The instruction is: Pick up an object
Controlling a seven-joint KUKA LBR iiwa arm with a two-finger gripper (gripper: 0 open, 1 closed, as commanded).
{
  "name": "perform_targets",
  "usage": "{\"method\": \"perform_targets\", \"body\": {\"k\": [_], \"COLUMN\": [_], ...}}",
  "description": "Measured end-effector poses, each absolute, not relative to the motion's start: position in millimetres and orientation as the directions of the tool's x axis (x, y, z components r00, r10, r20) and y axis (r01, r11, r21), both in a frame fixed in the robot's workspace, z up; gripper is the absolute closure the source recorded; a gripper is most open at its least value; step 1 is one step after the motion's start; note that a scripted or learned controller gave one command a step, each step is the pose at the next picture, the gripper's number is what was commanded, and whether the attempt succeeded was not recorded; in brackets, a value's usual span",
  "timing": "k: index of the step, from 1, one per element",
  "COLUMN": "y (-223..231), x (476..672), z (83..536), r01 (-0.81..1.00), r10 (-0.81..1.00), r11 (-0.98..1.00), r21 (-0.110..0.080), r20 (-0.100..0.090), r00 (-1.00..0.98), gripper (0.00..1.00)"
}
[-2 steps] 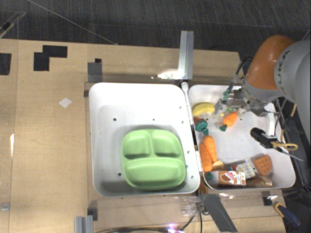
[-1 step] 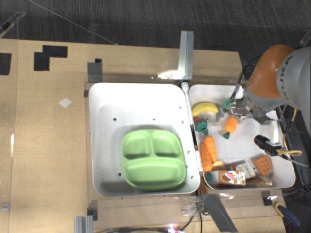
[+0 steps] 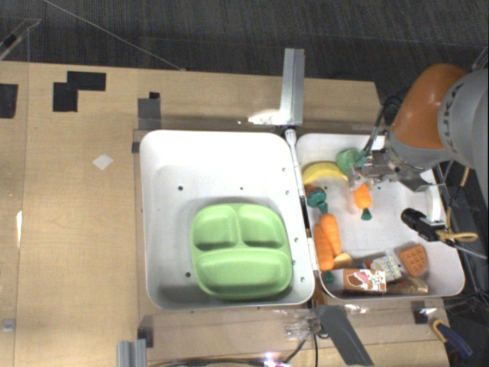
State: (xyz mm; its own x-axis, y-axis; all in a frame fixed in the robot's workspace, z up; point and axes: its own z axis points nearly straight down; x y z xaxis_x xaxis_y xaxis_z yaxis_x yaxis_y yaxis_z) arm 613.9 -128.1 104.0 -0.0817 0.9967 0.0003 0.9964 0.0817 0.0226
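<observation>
My gripper [image 3: 370, 173] hangs over the back part of the right bin [image 3: 451, 277], reaching in from the right. Just below it is a small orange carrot toy [image 3: 362, 197] with a teal tip [image 3: 367, 214]; whether the gripper touches it is unclear. A green object [image 3: 348, 159] and a yellow banana [image 3: 324, 173] lie directly to its left. Along the bin's left wall are a small teal piece [image 3: 315, 199] and a larger carrot [image 3: 328, 240]. At the front lie a brown packet [image 3: 368, 280] and a waffle-like biscuit [image 3: 413, 258].
The left bin [image 3: 164, 167] holds a green divided plate [image 3: 241, 249] in its front half. A metal post [image 3: 293, 86] stands behind the ridge between the two bins. Wooden bench surface stretches away on the left.
</observation>
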Motion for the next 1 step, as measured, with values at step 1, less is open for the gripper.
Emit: {"method": "perform_targets", "body": {"k": [1], "y": [-152.5], "x": [593.4], "z": [152.4], "r01": [0.999], "r10": [0.999], "r11": [-0.047], "r21": [0.006], "r20": [0.000], "r00": [0.047], "gripper": [1.00]}}
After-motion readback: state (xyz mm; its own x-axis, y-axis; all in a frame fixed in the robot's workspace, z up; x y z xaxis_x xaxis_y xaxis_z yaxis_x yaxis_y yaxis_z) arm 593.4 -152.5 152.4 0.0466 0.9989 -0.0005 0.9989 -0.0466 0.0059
